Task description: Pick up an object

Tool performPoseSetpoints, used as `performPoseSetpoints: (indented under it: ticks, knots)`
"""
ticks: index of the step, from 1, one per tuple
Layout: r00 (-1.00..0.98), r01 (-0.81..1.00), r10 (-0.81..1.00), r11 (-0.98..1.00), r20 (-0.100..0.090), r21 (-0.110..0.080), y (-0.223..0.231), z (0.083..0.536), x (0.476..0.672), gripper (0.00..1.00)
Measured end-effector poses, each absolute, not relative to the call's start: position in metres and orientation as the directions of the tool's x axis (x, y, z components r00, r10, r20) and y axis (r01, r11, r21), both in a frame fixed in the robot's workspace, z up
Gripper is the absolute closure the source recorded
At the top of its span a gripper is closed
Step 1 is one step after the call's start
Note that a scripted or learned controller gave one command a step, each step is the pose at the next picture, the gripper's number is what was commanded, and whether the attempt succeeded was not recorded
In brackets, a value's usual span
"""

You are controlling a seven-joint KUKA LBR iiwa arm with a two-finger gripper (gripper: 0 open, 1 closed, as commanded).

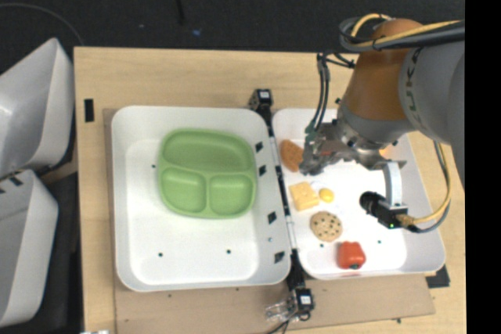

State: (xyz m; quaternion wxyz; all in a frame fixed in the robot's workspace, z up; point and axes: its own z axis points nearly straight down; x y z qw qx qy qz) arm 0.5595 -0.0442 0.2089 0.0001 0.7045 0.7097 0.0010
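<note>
At the near edge of the right-hand shallow white bin (419, 250), a small red block-shaped toy (351, 254) is seen lying close to the front wall. Just behind it, a round tan cookie with dark chips (326, 226) is found flat on the bin floor, and a little farther back a square yellow cracker-like piece (304, 195) is laid with a small rounded yellow item (326, 195) just beside it on the right. Farther still, an orange-brown oval piece (292, 156) is placed against the left wall of that bin, next to the divide between the bins. The two-finger gripper (311, 160) of the grey arm with its orange band (377, 94) is lowered into the right bin just beside this orange-brown piece; whether its fingers are spread or pressed together cannot be told, and no object is seen between them. A black fitting (377, 206) with cable is seen hanging below the wrist on the right. In the left-hand shallow white bin (133, 246), a light green plastic divided plate with three compartments (208, 172) is set toward the back half. Both bins are borne by a pale wooden bench (188, 74).
</note>
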Motion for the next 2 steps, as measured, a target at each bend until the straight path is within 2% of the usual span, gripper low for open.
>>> performPoseSetpoints:
  ticks: [1,2]
  knots:
    - [-0.008,1.000,1.000,0.008,0.001,0.003,0.000,0.222,0.561,1.00]
    - [-0.008,1.000,1.000,0.008,0.001,0.002,0.062,0.225,0.571,1.00]
